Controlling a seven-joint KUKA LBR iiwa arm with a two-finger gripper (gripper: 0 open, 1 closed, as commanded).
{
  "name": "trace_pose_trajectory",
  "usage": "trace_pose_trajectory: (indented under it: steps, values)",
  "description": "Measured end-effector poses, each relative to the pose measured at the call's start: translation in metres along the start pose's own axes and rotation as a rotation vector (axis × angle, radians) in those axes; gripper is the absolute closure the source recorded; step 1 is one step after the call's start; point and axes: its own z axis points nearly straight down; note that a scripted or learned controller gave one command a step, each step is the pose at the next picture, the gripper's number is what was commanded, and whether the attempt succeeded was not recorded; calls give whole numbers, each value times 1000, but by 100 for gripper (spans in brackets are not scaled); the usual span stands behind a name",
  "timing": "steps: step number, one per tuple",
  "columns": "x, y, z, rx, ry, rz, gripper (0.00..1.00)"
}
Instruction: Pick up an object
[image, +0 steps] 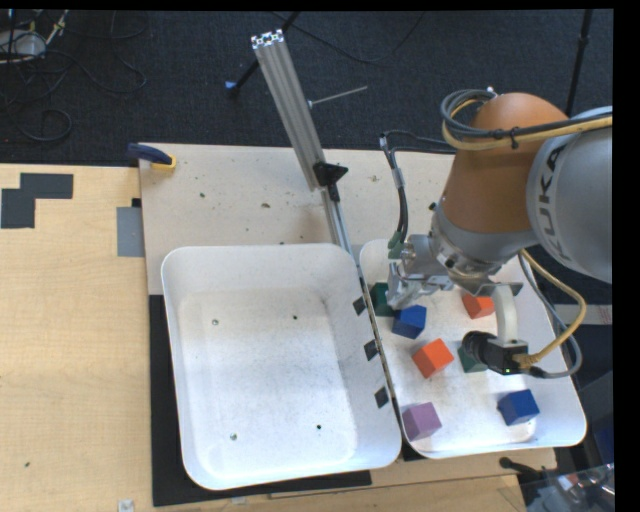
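**Arm reaching into the right bin among the coloured blocks**

Two shallow white bins are sitting side by side on the counter. The left bin is showing only its speckled white floor. The right bin is carrying the blocks: a blue block near its left wall, an orange block just below and to the right of it, a purple block close to the near left corner, a second blue block toward the near right, and a smaller orange block partly showing under the arm. A dark green piece is peeking out at the left wall beside the blue block, and another dark green piece is lying just right of the orange block, partly covered by a black fitting.

The arm is coming in from the right and bending down over the far part of the right bin, its orange band sitting above the wrist. The tool is pointing down just above the blue block, near the left wall. Whether its fingers are spread or closed cannot be told here, and no block is visibly between them. A slanted metal rail is standing behind the bins, and cables are looping around the wrist.
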Motion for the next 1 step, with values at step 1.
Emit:
trace_pose_trajectory:
  steps: [1]
  values:
    - [57, -4, 18, 2, 0, -1, 100]
